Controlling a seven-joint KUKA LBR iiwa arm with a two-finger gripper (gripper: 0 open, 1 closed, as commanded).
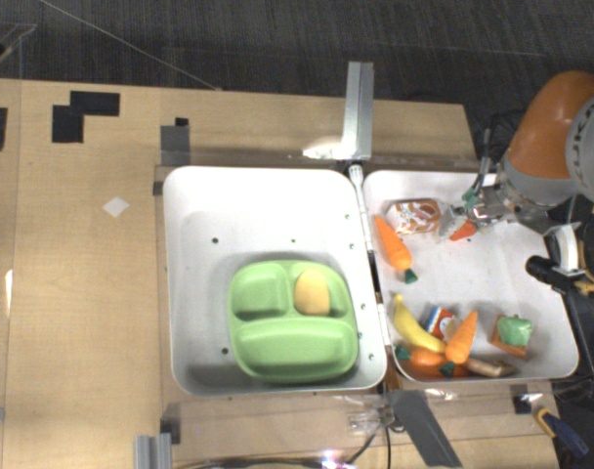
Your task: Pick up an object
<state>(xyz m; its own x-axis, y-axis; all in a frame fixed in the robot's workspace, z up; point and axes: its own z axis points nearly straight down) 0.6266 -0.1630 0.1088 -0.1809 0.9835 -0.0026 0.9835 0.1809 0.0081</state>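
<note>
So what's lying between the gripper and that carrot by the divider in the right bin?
In the camera view, a clear packet with red print lies between the gripper and the carrot. A small orange piece sits just under the gripper.

- Green divided plate (292,332) sits in the left white bin (194,262).
- Yellow lemon-like fruit (313,291) rests in the plate's upper right compartment.
- Metal post (360,106) stands beyond the plate.
</note>
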